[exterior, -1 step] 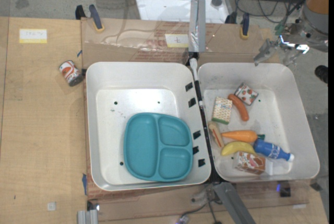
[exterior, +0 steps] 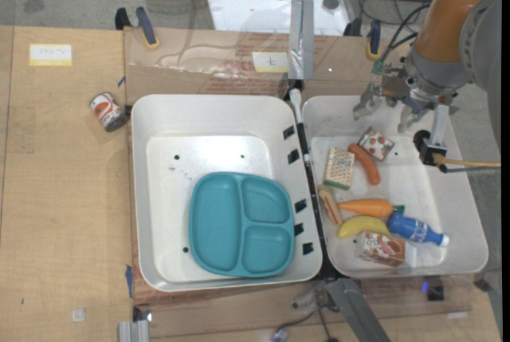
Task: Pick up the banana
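The bench [exterior: 64,197] carries two shallow white bins side by side: the left bin [exterior: 151,173] holds a teal divided tray [exterior: 239,225], and the right bin [exterior: 466,221] holds the clutter that matters here. Over the far right corner of the right bin hangs the grey arm [exterior: 458,21] with its orange band, and below it the end effector [exterior: 396,111] hovers above the bin's far edge, its prongs splayed apart and nothing between them, so it reads as released. The banana [exterior: 360,226] lies well apart from it, near the bin's near edge and toward the divider between the bins, so the coming move has to travel from the far edge toward the near edge and slightly toward the divider. Its long axis runs roughly across the bin, parallel to the near edge, with a gentle curve. It is hemmed in: an orange carrot [exterior: 366,207] lies just beside it on the far side, nearly parallel; a blue bottle [exterior: 414,230] sits at its right end; a small packet [exterior: 381,249] touches it on the near side. Between the end effector and the banana lie a sausage [exterior: 364,163], a small carton [exterior: 339,168] and a red-patterned box [exterior: 376,145]. A judgement: closing across the banana's short width looks best, though the carrot leaves little room.
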`<state>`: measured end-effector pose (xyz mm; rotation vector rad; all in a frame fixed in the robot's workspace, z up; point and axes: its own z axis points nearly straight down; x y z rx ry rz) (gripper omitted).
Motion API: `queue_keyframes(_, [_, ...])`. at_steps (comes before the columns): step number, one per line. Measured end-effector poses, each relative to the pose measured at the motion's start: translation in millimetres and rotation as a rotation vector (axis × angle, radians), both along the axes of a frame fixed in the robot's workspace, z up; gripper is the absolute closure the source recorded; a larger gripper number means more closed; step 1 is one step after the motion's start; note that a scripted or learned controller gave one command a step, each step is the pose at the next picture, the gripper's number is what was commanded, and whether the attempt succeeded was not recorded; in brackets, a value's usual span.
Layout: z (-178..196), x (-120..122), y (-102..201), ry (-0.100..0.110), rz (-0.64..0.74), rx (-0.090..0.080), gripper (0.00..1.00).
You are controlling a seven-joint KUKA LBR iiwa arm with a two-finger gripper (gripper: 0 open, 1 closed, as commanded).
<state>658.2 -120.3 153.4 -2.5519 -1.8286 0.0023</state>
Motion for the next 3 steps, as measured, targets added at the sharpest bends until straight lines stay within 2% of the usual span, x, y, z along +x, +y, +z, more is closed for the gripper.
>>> queue_keyframes(1, [-9.7, -66.7, 43.3, 0.000, -0.141, 0.000, 0.00])
queue_keyframes(2, [18.5, -163.6, 15.5, -0.002, -0.045, 0.000, 0.00])
queue_keyframes(3, [-52.6, -187.8, 47.0, -0.004, -0.072, -0.001, 0.00])
